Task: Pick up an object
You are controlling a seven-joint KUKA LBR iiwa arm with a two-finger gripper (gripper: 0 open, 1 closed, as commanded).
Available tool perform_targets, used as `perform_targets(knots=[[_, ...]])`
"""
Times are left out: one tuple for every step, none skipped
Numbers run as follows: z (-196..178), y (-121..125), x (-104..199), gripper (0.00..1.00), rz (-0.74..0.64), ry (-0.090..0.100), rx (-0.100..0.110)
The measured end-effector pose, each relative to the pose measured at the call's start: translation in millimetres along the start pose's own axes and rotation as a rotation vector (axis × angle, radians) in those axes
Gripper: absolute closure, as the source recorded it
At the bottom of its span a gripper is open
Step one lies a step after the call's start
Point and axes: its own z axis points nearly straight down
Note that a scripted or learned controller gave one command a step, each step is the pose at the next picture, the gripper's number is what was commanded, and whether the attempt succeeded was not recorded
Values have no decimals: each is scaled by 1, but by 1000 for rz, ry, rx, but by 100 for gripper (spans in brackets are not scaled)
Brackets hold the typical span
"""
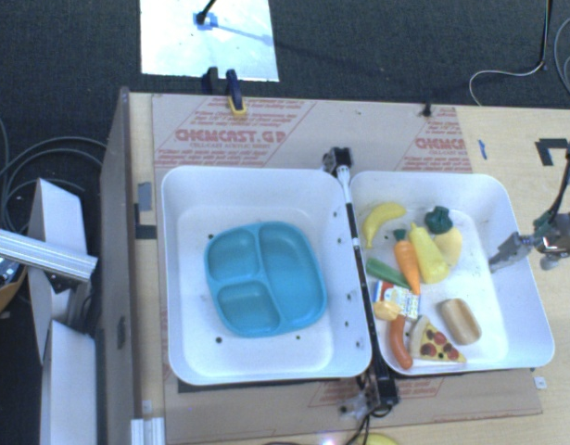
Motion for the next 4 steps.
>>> perform_targets(knots=[[126, -4, 71, 0, -6, 7, 12], [172, 44, 76, 0, -3, 1, -6], [172, 138, 81, 0, -5, -1, -10], [163, 134, 80, 100, -5, 0, -3]])
